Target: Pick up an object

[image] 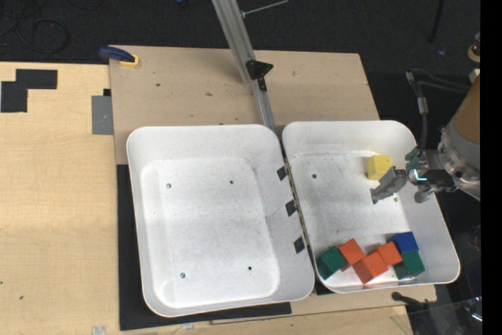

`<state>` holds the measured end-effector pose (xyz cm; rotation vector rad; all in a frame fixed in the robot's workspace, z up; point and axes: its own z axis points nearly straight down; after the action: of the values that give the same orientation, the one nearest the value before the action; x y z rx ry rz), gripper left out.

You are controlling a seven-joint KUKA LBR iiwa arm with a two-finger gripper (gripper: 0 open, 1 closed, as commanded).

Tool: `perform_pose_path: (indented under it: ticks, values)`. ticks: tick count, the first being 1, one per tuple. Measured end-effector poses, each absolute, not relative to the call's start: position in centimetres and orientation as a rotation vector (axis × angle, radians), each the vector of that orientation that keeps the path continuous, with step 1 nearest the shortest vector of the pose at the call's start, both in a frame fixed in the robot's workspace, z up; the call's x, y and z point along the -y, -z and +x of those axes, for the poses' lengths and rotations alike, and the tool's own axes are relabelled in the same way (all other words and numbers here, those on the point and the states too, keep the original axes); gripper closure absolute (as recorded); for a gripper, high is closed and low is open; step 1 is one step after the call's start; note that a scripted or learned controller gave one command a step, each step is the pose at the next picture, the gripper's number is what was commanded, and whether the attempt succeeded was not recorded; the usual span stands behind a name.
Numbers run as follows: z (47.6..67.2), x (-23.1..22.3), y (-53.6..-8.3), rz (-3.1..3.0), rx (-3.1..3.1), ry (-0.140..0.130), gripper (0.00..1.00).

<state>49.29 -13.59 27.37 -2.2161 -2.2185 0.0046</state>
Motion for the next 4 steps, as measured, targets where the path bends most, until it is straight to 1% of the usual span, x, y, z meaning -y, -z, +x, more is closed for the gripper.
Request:
perform_pose_path:
  ticks: [1, 2, 3, 4]
  values:
    - [49.3, 13.7, -27.5, -2.223, 2.217, -0.001, 0.00]
    - [49.2, 14.1, -21.2, -2.216, 2.214, -0.008, 0.00]
    - [49.3, 14.1, -16.8, -2.217, 2.215, -0.006, 0.00]
    - [49.5, 13.4, -10.5, -2.217, 2.212, -0.007, 0.00]
